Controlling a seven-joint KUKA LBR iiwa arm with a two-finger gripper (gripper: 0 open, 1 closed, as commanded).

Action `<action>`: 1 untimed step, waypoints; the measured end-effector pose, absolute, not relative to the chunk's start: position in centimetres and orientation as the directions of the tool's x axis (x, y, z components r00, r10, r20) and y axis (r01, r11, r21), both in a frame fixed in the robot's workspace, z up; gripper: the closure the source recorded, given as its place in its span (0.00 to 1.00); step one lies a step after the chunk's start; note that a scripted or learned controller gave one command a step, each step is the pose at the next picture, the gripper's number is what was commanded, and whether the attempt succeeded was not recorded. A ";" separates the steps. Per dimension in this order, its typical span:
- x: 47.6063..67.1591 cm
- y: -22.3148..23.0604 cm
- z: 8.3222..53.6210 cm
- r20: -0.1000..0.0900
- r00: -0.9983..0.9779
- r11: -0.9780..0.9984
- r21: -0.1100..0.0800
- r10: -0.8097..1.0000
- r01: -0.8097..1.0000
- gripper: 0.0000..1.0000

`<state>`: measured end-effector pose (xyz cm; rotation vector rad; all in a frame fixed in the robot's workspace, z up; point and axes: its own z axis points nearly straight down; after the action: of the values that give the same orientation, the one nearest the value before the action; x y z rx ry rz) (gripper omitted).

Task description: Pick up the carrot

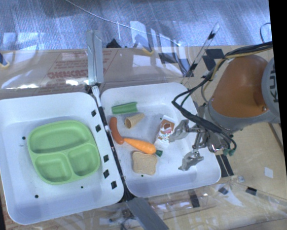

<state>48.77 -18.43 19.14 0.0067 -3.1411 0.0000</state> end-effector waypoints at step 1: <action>49.8 -14.2 9.2 -0.003 -1.000 1.000 0.000 -0.002 -0.002 0.00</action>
<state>49.85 -14.22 9.21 0.0029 -3.1443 0.0000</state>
